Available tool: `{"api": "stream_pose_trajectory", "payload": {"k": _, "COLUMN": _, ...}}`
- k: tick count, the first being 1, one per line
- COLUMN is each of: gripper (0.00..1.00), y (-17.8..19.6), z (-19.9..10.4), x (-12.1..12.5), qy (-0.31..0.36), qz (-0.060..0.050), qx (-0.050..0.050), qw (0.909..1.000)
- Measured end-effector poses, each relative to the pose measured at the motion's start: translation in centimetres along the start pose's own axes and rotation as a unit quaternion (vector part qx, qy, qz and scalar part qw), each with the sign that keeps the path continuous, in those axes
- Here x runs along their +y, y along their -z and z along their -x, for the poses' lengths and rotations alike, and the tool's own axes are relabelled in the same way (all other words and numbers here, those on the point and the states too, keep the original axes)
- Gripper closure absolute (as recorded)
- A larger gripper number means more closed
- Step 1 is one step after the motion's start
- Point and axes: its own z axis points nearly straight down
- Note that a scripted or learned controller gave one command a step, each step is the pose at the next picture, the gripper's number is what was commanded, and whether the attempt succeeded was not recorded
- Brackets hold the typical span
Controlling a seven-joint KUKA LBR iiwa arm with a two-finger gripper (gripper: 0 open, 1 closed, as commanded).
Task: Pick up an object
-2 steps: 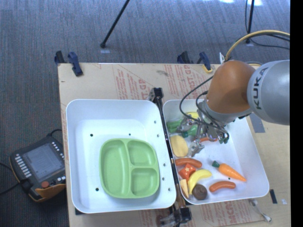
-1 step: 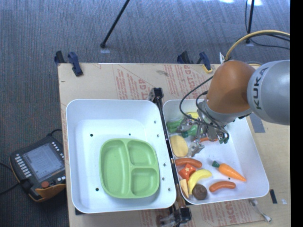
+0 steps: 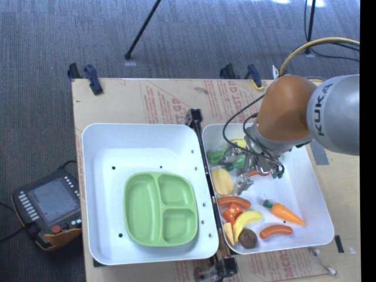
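Crowding risk in the right bin

Plainly, you have a packed target zone. The gripper sits low in the right bin, near its left wall, over a pale yellow potato-shaped piece and a green piece. You cannot tell from this slant how its hand is set, and nothing shows as held.

What could go wrong: the pieces lie close together, so a descent may strike two at once, nudge one aside, or pinch an edge that slips free. The smooth, rounded plastic toys give little purchase; the potato looks domed and may squirt out sideways. The bin wall just beside the hand could also block a finger.

Further down lie a tomato, a curved banana, a tapered carrot, a sausage and a brown ball, all glossy. The left bin holds a green tray with three compartments, matte plastic with soft corners.
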Motion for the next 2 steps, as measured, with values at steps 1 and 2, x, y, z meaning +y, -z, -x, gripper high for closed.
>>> {"api": "stream_pose_trajectory", "payload": {"k": 1, "gripper": 0.0, "y": -0.03, "z": -0.36, "x": -0.46, "qy": -0.216, "qz": -0.001, "qx": 0.001, "qw": 0.9765}}
{"api": "stream_pose_trajectory", "payload": {"k": 2, "gripper": 0.0, "y": -0.03, "z": -0.36, "x": -0.46, "qy": -0.216, "qz": 0.0, "qx": 0.001, "qw": 0.9764}}
